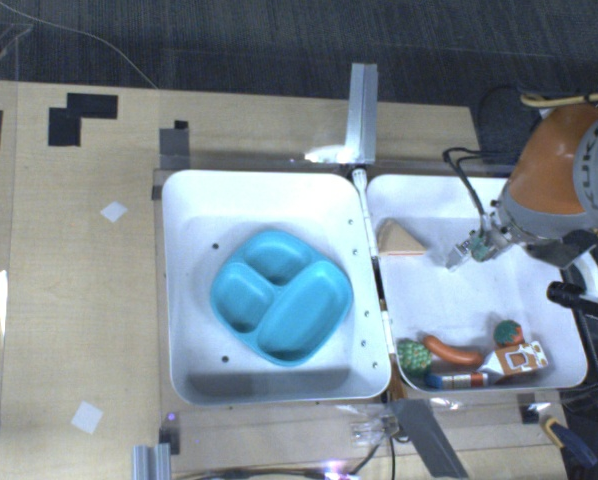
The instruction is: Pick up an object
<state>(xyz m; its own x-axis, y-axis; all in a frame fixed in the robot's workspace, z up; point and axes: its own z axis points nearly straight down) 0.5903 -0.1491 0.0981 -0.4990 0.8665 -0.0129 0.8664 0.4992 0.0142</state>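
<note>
My claw (pixel 476 249) hangs over the right bin (pixel 429 208), nothing visibly in it; can't tell its state at this size; pickable toys sit below me along the bin's near wall, where they've bunched: sausage (pixel 454 351), green piece (pixel 412 354), small box (pixel 522 359); tan wedge (pixel 399 236) just left of me, closest target.

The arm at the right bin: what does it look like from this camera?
A bulky grey arm with a wide orange band above the wrist. Black cables loop along it toward the small, pale metallic tool, which carries a greenish spot.
</note>
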